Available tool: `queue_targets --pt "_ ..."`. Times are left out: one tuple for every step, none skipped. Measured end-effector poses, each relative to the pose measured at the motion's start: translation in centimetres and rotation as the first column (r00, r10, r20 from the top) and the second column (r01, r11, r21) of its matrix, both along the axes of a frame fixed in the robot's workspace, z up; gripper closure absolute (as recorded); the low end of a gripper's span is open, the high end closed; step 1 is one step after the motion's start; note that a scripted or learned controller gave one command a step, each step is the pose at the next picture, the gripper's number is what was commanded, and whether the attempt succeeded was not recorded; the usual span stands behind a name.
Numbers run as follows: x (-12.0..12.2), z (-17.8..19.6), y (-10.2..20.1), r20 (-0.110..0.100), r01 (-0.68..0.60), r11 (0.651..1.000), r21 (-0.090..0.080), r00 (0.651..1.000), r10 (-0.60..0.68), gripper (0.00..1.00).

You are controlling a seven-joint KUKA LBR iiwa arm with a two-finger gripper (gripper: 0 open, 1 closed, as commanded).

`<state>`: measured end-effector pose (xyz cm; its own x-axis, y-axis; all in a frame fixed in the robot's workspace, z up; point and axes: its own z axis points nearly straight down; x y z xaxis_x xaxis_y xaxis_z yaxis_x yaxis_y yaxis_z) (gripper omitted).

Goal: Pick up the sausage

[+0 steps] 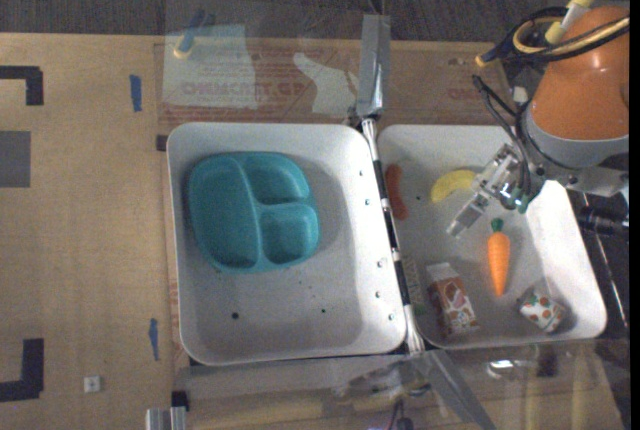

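I'm hovering my gripper (478, 203), fingers parted and empty, right of centre; the sausage (396, 191) is hugging the bin wall (382, 218), so I'm risking a glancing miss.

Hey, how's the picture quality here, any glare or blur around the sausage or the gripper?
Camera view: the sausage lies sharp and glare-free by the right bin's left wall; the gripper looks slightly soft; the clear sheet above the bins catches faint reflections.
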<state>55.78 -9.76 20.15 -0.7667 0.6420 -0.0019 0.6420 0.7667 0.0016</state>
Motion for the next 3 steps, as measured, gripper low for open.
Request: queue_targets --pt "-1.3 -1.6 9.1 -0.002 -0.137 0.991 0.001 0.991 0.137 0.00" --pt "0.0 -1.6 13.3 0.004 -0.235 0.972 -0.001 0.972 0.235 0.00" --pt "5.5 -1.5 6.7 0.004 -0.162 0.987 -0.002 0.987 0.162 0.00"
